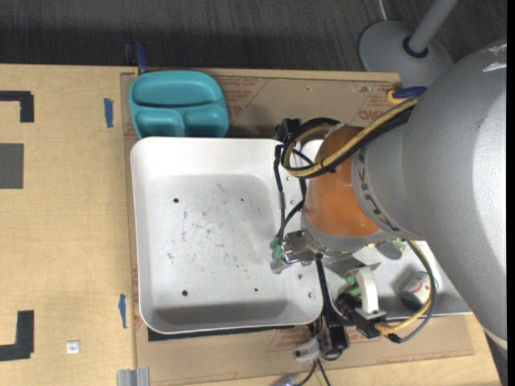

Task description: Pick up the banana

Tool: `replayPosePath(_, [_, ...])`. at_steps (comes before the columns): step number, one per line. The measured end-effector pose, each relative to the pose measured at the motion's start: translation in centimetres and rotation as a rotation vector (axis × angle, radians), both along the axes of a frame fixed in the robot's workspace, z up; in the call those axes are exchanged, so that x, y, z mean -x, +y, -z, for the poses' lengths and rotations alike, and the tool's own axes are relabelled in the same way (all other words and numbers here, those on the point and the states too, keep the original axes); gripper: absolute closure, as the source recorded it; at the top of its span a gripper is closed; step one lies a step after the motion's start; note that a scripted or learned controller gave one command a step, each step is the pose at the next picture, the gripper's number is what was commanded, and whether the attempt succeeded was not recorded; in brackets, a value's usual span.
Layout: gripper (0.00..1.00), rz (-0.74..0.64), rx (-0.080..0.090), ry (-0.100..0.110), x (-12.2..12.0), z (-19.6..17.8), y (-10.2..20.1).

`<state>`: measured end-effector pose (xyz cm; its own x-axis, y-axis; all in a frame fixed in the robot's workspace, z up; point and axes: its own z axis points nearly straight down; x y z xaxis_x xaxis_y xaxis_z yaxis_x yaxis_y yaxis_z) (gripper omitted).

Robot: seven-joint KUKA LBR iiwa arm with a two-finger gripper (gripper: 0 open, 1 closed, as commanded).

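My grey arm, with its orange band (342, 195), reaches in from the right and hangs over the right bin (438, 296), covering most of it. Below the band, a small metal piece of my gripper (286, 252) with green bits pokes out at the wall between the two bins. The wrist and black cables hide the rest of it. The arm also hides whatever lies under it in the right bin.
The left white bin (153, 215) shows a scuffed bare floor. A teal divided tray (179, 103) stands just behind it. Small white, green and round items (368, 289) lie in the visible corner of the right bin, among looping yellow and black cables.
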<state>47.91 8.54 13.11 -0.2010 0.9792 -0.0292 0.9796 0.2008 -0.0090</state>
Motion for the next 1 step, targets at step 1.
replayPosePath(1, [1.00, -0.007, 0.000, 0.001, 0.01, 0.00, -0.02])
